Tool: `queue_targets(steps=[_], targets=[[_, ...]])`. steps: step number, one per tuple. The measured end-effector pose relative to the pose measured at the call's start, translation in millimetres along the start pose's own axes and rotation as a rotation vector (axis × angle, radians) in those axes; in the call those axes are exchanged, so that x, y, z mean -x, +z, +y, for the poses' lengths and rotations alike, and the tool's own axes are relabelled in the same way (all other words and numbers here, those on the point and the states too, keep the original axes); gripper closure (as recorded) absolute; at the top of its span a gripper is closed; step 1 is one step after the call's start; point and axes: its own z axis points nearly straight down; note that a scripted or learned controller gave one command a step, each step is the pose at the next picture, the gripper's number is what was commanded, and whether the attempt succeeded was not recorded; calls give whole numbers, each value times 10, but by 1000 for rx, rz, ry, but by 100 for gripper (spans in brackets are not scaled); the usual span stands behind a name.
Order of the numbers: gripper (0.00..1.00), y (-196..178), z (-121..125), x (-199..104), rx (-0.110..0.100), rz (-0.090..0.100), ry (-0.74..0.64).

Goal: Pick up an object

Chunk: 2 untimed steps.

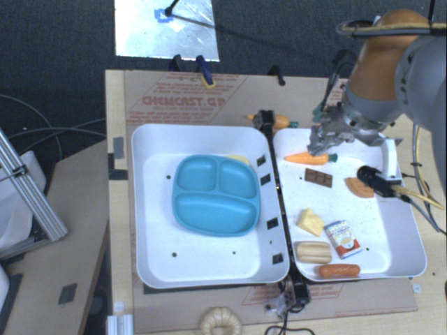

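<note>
Orange plastic toy carrot (307, 158) lies at the far end of the right white bin (405, 236); my claw (320, 144) sits right over it, and I cannot tell its grip state.

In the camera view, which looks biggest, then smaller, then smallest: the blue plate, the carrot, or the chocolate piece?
1. Blue plate, by far the biggest.
2. Carrot.
3. Chocolate piece, a bit smaller than the carrot.
</note>
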Motion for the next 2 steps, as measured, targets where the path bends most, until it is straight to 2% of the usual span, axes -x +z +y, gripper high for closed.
queue_targets(steps=[1,2], targets=[[100,-29,-44,-213,-2,0,3],[100,-72,-48,-115,-1,-2,9]])
